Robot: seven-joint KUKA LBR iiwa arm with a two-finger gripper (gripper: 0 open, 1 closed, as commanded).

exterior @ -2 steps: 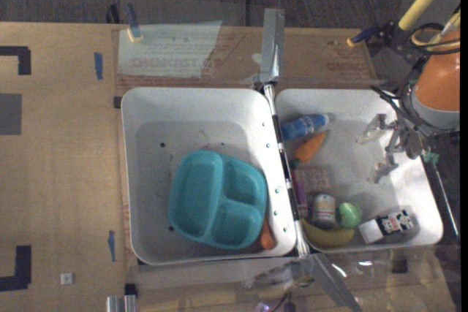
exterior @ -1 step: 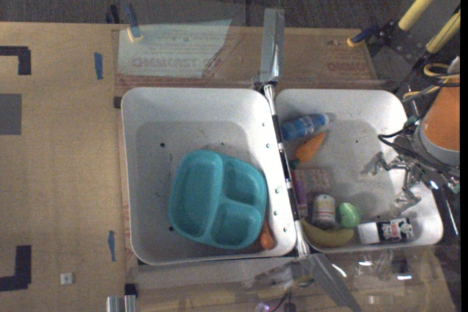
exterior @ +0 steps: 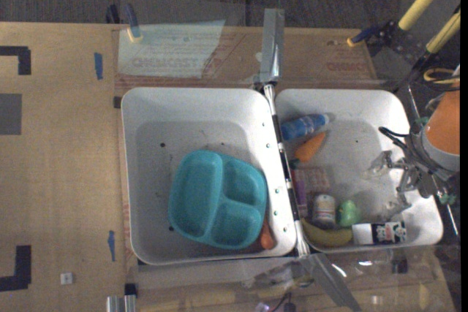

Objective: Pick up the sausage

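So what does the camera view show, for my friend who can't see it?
The robot's gripper hangs over the right bin, which holds toy food, including a banana and a carrot. The left bin holds a teal divided plate.

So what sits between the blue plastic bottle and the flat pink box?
An orange carrot-shaped toy, in the white bin on the camera view's right.

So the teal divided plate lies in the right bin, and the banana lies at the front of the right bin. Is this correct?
Not quite. The camera view shows the teal divided plate in the left bin, not the right one. The rest holds: the banana lies at the front of the right bin.
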